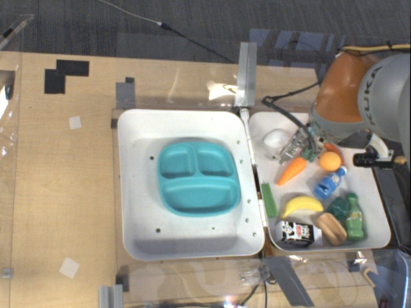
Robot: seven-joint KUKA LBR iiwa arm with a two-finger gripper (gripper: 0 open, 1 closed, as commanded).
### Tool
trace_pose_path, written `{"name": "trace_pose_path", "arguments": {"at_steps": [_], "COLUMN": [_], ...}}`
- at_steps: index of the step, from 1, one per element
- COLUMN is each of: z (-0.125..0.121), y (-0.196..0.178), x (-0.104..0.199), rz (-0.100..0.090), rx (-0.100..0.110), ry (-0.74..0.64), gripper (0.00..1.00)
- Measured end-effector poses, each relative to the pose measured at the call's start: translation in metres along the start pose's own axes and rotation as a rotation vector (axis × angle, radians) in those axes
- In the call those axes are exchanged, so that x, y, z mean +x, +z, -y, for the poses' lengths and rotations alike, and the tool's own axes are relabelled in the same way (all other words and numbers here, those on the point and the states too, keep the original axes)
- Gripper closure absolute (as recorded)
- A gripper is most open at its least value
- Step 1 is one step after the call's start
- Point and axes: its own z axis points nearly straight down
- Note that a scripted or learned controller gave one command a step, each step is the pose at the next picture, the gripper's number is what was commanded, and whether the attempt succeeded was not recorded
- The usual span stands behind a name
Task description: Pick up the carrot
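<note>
The gripper (299,147) hung just above the carrot's (292,170) thick end in the right bin (385,233); its grip state was unclear.

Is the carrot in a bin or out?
In. The carrot lies in the right bin, just below the hand.
</note>
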Motion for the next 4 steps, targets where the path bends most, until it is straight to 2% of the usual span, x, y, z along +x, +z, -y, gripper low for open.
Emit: {"name": "trace_pose_path", "arguments": {"at_steps": [1, 2, 3, 4], "z": [0.000, 0.010, 0.007, 0.021], "y": [0.001, 0.012, -0.001, -0.045], "x": [0.000, 0.026, 0.023, 0.052], "rz": [-0.001, -0.006, 0.003, -0.012], "rx": [0.000, 0.004, -0.001, 0.010], "ry": [0.000, 0.213, 0.205, 0.387], "gripper": [0.00, 0.00, 1.00, 1.00]}}
